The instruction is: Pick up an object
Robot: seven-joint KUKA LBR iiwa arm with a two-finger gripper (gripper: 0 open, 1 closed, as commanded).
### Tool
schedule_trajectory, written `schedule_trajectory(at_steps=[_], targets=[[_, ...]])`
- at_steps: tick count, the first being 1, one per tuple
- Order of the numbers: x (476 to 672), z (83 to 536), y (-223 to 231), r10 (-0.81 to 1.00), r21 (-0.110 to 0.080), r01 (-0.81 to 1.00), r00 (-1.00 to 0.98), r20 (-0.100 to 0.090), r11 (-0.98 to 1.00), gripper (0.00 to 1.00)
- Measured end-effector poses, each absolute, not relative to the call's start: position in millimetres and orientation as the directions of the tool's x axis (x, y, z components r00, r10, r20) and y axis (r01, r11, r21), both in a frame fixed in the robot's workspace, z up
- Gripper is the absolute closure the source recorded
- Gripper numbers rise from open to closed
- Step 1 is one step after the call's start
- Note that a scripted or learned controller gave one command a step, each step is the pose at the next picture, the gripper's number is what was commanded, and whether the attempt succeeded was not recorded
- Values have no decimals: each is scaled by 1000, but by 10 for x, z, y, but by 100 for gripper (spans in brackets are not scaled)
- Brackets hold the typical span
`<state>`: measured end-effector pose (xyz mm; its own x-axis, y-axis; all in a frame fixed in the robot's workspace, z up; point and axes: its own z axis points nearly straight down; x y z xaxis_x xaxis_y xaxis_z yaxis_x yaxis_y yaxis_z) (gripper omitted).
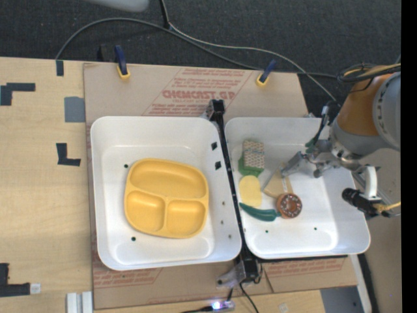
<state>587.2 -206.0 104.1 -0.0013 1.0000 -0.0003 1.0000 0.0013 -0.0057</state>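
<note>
The right bin [326, 240] holds a cluster of small items on its left side. These are a tan waffle-textured piece [253, 152], a green piece [248, 169] just below it, and a pale yellow piece [249, 191]. A dark green bean-shaped piece [259, 212], a tan wedge [276, 186] and a brown round cookie-like disc [288, 205] lie there too. My gripper [298, 164] hangs over the middle of the right bin, just up and right of the tan wedge. Nothing shows in its grasp. The grey arm with its orange band [359, 113] comes in from the right.
The left bin [104, 142] holds a yellow three-compartment tray [167, 196]. A black divider clip [215, 109] sits between the bins. Cables run across the dark floor behind the cardboard base [189, 87]. A black and white fitting [363, 197] hangs at the right bin's right wall.
</note>
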Motion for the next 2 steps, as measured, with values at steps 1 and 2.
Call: schedule_trajectory(at_steps=[1,2], targets=[[5883,1176,-2053,1000,-2,1000,-3,0,3,100],[5915,1600,-2048,1000,3,1000,-2,-1,2,100]])
